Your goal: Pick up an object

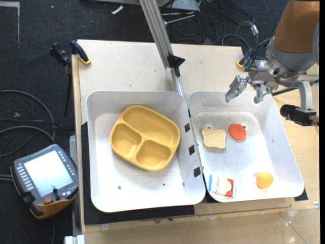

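The right bin holds a slice of toast, a red tomato-like piece, a small orange fruit and a white carton with red and blue print. My gripper hangs above the bin's far edge, its two fingers spread apart with nothing between them. It sits behind and above the tomato piece, well apart from all the objects.
The left bin holds a yellow divided plate. A slanted metal pole runs down to the seam between the bins. A teach pendant lies off the bench at left. A clamp grips the bench's far-left corner.
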`<state>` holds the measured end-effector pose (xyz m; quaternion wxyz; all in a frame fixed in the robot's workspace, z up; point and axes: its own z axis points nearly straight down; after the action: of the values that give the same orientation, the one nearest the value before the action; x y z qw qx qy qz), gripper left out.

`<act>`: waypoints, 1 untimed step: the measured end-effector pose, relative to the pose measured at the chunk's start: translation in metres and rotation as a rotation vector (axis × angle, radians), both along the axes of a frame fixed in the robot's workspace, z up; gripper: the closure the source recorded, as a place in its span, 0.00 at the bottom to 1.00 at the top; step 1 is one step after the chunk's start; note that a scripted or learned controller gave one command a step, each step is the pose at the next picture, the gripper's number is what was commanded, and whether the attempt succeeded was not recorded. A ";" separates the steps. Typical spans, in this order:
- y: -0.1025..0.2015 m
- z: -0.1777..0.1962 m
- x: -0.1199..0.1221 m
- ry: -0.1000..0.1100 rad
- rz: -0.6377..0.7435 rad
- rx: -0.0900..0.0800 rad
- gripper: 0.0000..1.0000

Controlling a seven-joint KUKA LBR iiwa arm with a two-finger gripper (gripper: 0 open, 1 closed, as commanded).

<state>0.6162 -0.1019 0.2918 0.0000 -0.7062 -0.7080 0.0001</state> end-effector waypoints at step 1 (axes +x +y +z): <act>0.000 0.000 0.000 0.000 0.000 0.000 0.00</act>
<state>0.6162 -0.1019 0.2918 0.0000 -0.7064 -0.7078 0.0000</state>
